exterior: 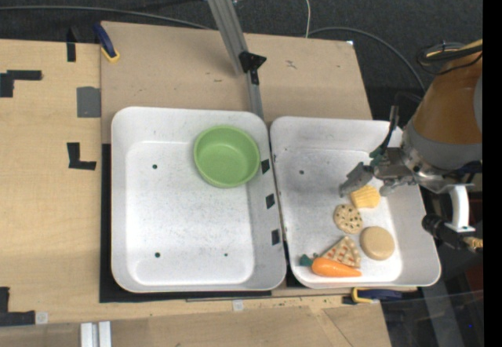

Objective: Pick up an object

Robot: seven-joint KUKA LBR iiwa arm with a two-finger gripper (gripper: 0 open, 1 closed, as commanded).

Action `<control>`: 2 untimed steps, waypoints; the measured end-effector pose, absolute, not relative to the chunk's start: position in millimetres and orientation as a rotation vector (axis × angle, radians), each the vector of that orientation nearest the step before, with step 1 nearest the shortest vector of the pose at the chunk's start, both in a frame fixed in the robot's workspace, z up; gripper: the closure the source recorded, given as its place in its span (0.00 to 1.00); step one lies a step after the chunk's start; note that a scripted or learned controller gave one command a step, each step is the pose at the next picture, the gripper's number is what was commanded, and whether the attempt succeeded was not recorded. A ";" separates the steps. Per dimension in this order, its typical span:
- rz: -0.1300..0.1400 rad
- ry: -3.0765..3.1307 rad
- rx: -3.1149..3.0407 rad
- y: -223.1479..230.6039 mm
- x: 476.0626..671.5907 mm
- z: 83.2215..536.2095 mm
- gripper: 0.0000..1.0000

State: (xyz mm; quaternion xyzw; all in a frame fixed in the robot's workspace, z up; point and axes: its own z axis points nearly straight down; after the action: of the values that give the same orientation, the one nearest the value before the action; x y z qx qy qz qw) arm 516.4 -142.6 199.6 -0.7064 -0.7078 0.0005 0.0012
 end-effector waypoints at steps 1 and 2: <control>0.001 -2.222 -2.218 -142.7 516.4 199.6 0.00; 0.008 -2.217 -2.216 -142.4 510.9 135.6 0.00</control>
State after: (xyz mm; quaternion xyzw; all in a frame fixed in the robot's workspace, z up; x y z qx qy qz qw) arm 510.9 -142.4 135.6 -0.7070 -0.7072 0.0025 0.0037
